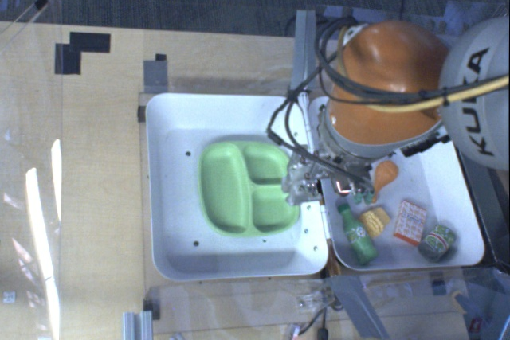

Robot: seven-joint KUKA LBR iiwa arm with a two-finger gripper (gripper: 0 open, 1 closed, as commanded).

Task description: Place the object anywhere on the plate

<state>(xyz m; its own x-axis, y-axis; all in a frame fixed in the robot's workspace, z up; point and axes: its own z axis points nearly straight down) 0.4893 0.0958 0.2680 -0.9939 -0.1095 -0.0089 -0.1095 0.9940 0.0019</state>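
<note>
We saw our gripper (301, 185) over the right edge of the green plate (239, 187) in the left bin (171, 171), but we could not tell if it held anything. The things to pick lay just to its right in the other bin (466, 195): a green bottle (356, 235) pointing toward us, some corn (374, 220) and a card (409, 221). The plate was bare, so one of those was not yet on it.
</note>
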